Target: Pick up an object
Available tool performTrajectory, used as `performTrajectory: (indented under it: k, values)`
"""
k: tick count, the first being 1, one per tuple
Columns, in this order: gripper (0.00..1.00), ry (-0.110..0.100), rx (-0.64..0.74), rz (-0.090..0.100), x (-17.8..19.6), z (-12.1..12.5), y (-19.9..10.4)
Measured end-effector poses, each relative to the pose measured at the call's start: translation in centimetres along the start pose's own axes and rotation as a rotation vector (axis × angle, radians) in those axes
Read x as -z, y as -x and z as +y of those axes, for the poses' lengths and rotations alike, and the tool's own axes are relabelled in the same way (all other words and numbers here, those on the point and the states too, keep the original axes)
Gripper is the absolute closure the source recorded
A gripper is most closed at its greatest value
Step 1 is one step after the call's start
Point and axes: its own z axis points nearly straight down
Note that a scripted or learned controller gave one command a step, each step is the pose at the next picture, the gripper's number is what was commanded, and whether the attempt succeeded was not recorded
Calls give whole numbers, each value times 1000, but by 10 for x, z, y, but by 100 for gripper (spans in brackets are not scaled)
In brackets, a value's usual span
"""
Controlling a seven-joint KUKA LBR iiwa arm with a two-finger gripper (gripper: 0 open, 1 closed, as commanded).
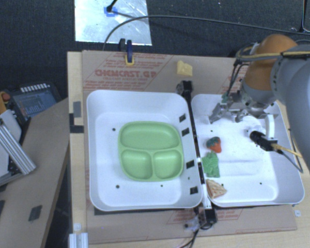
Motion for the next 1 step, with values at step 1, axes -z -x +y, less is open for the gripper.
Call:
performTrajectory:
  k: [1]
  values:
    - [0,2,0,0,-1,1,0]
